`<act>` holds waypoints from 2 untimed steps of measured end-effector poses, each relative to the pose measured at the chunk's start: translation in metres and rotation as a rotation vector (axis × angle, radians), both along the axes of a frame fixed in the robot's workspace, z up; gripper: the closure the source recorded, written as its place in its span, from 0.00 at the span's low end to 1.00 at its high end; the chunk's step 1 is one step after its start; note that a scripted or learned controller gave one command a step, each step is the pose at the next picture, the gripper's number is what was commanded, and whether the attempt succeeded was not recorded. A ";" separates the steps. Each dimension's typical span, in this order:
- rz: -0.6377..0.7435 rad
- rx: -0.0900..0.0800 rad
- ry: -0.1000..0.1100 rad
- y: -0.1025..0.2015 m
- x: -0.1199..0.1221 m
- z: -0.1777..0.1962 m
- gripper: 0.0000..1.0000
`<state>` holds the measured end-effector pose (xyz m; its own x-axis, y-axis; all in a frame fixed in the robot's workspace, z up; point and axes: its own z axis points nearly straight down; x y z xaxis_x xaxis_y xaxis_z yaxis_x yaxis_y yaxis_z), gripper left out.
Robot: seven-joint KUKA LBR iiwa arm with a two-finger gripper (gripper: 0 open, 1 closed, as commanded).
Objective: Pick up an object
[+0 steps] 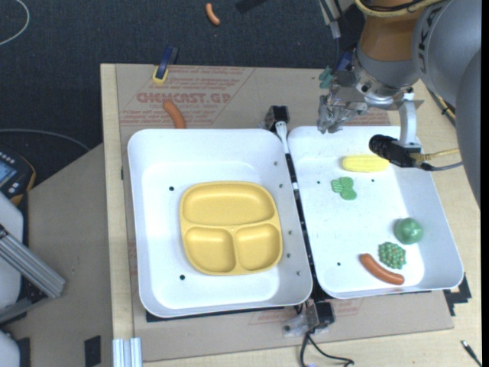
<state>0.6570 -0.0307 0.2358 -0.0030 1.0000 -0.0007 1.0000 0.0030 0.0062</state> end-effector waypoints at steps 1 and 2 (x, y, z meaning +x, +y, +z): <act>-0.003 0.000 0.007 -0.006 0.006 -0.018 1.00; -0.003 0.000 0.009 -0.001 -0.006 -0.019 1.00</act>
